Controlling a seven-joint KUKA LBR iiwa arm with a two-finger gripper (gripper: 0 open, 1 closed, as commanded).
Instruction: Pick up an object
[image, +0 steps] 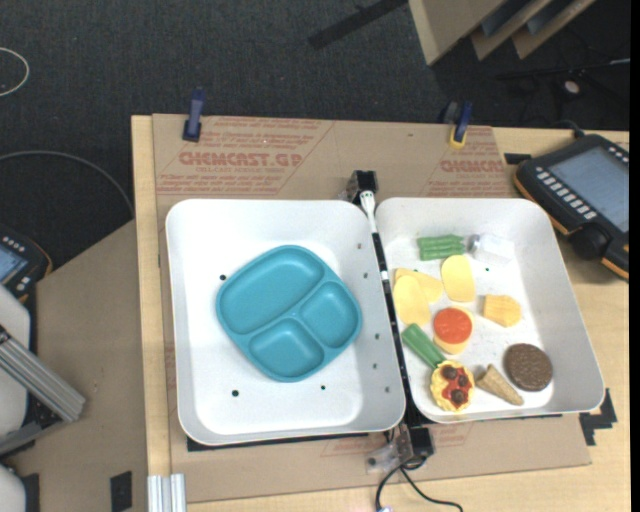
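The right shallow white bin holds the stock of small plastic toy foods, clustered for picking; the orange-and-yellow round piece sits mid-bin. The turquoise three-compartment plastic tray lies bare in the left white bin, seemingly the receiving side. State of the jaws: cannot tell.

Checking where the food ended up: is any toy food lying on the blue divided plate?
No. The blue divided plate sits alone in the left bin, while the toy food lies in the right bin.

A robotics lab is showing itself here: two white bins are sitting side by side on a cardboard sheet that clamps are holding to the bench, a teach pendant is lying beside them, and cables are trailing over dark carpet.
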